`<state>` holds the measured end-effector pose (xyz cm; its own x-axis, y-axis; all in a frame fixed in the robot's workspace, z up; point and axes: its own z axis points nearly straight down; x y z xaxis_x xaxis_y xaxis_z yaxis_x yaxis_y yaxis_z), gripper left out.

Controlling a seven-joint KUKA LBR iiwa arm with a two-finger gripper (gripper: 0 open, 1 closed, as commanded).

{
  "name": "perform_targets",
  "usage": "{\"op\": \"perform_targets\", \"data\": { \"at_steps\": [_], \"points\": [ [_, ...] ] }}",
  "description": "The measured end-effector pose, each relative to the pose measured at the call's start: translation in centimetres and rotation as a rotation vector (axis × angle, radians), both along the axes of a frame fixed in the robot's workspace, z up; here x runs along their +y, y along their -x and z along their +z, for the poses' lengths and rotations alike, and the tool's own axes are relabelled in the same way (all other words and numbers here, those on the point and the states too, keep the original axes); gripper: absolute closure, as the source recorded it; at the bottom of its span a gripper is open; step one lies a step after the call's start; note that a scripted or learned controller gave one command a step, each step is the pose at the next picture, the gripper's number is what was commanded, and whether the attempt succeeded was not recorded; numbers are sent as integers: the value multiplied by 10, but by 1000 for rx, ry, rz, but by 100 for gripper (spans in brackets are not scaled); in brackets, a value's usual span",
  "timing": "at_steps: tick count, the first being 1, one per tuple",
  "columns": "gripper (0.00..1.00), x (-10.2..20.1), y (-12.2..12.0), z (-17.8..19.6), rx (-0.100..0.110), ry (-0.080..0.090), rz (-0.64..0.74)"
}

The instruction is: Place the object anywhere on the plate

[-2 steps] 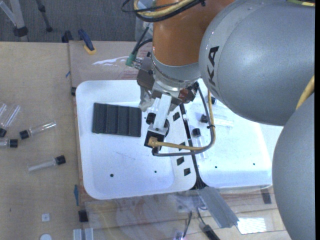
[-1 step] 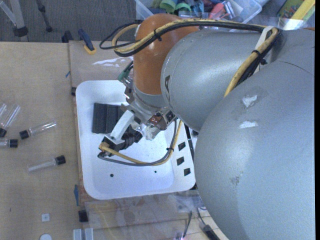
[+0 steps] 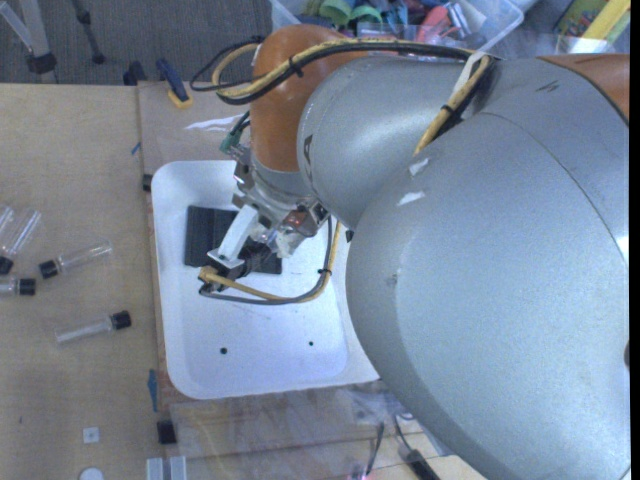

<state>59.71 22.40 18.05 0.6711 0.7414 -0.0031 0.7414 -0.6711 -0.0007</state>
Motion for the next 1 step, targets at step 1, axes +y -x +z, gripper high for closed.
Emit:
{"op": "perform_targets", "data": {
  "at_steps": [1],
  "points": [
    [100,1,-63,7,-3,-1,439]
  ]
}}
